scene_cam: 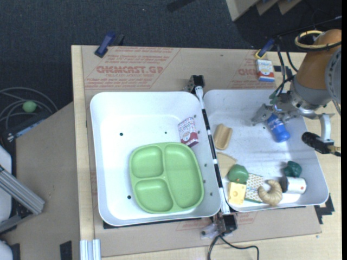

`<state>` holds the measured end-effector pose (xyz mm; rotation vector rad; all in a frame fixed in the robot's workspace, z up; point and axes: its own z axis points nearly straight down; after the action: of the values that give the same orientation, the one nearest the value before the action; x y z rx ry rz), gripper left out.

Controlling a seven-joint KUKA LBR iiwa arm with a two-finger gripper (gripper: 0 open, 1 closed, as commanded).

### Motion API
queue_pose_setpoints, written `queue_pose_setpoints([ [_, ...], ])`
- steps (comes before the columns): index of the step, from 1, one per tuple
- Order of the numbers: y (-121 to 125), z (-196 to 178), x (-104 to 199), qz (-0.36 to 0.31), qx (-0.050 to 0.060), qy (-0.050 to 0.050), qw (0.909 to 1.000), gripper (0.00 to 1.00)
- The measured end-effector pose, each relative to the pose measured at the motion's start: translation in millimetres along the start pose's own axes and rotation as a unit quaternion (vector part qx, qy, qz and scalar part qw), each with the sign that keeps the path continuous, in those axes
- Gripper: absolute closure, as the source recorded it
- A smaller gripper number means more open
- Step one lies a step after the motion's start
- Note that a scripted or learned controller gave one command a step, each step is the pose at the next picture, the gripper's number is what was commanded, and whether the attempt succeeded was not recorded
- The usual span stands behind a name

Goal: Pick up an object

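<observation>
My gripper [272,116] hangs over the far right part of the right bin [238,104], at the end of the grey arm with its orange band. A small blue bottle-like object [279,130] lies right under it, touching or nearly touching the gripper. Whether it is held is unclear. Further objects in this bin: a tan oblong piece [222,136] by the left wall, a green round fruit [237,173], a yellow block [236,193], a brown pretzel-shaped item [271,192], a dark green lump [293,168] and a white cylinder [297,186].
The left bin [108,145] holds a green divided plate [165,177] and a red-and-white packet [188,131] near the shared wall. A small carton [264,69] and a blue clamp [105,44] sit on the bench behind the bins.
</observation>
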<state>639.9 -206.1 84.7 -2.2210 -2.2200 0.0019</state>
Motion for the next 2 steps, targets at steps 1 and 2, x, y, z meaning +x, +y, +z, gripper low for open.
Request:
queue_pose_setpoints([
  [1, -10.5, -1.5, -10.7, -0.003, -0.002, 0.005, 1.0, 0.0],
  [2, -17.8, -1.6, -11.1, -0.003, -0.003, 0.005, 1.0, 0.0],
])
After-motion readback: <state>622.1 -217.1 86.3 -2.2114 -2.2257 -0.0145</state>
